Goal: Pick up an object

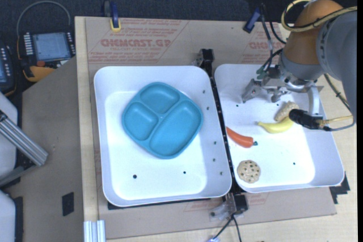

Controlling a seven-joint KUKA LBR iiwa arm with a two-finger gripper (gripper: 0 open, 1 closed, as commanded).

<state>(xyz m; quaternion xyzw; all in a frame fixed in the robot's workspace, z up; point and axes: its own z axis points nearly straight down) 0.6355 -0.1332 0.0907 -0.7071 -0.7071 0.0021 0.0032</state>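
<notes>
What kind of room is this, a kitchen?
Probably a robot lab, not a kitchen: a robot arm reaches over two white bins, holding a blue plate and what look like toy foods, including a banana.

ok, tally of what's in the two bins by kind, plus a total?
Blue divided plate, left bin: 1
Banana, right bin: 1
Red-orange carrot-like toy, right bin: 1
Cookie, right bin: 1
Tan item beside the banana, kind unclear: 1
Total: 5
</notes>
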